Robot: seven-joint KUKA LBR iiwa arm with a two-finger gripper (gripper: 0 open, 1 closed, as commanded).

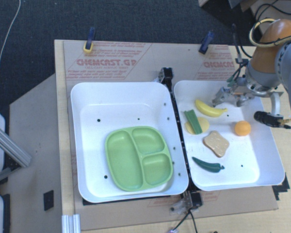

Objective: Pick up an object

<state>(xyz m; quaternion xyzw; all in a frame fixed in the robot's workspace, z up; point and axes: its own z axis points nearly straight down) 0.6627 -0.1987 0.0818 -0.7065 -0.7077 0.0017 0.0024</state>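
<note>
Two white bins side by side. Left bin point(82, 130): one green divided plate point(138, 157). Right bin point(266, 154): banana point(209, 109), green strip point(193, 121) lying over a pale yellow piece point(200, 126), orange ball point(242, 128), slice of bread point(216, 143), dark green pepper point(207, 165). Gripper point(228, 97): low over the right bin's far side, just beside the banana's right end; jaw state cannot be told.

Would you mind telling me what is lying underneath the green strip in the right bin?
The green strip lies across a pale yellow round piece, which peeks out on both sides. The part of that piece under the strip is covered, so its full shape cannot be seen.
</note>
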